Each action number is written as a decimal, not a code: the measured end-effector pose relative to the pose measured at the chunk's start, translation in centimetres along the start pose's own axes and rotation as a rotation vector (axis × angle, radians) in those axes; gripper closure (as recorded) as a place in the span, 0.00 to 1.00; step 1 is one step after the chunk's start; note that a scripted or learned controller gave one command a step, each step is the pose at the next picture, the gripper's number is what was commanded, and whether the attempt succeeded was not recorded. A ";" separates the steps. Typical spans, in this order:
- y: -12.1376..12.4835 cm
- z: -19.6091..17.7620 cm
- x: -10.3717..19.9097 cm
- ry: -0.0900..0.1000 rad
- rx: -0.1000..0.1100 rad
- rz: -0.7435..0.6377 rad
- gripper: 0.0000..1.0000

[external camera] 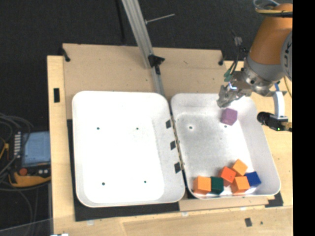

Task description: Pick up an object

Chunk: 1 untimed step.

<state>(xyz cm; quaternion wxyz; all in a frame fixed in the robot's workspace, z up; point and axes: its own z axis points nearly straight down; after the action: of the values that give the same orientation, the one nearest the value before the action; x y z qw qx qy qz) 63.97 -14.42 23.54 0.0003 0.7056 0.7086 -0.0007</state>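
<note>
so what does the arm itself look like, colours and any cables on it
The arm is a rounded, bulky KUKA with an orange band above a grey wrist section. Thin dark cables with a bit of green run down the wrist's side to the gripper, which is small, metallic grey and blurry here. A pale loop of cable or hose sits on top of the orange part.

Two bins sit side by side on the bench (197,65). In the right bin (206,141) a lone block (229,116) lies near the far edge, just beside the gripper (226,98). A cluster of blocks (226,178) crowds its near edge, toward the near-right corner.
</note>
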 end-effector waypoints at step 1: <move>-1.3 0.5 4.8 0.002 0.000 -0.002 1.00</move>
<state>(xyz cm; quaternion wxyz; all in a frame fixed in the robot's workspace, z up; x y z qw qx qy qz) 62.69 -9.65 23.00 -0.0004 0.7051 0.7091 -0.0003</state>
